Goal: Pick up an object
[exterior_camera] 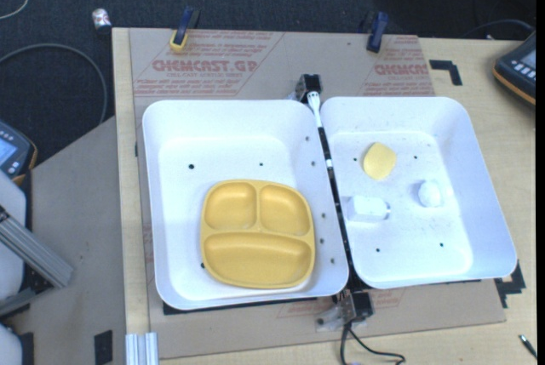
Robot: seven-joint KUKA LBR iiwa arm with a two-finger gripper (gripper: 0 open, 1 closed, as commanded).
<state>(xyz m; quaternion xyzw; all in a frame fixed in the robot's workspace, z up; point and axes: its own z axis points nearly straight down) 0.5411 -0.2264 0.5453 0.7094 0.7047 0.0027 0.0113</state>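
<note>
A yellow divided tray (pixel 257 233) was sat at about 6 o'clock in the left bin (pixel 170 134); a yellow chip (pixel 379 160) and two white bits (pixel 429 194) were spread in the right bin (pixel 477 176). Jaws' state couldn't be told. White-on-white pieces could easily be missed, and the wide tray could be fumbled

Red letters printed on the brown cardboard sheet (pixel 255 57) under the bins, on the far side. On the far left, big red word close to "GICMCAST", too blurry to be sure, with a smaller line under it too tiny to read. On the far right, same red print again, cut off by the right bin (pixel 460 134).
</note>
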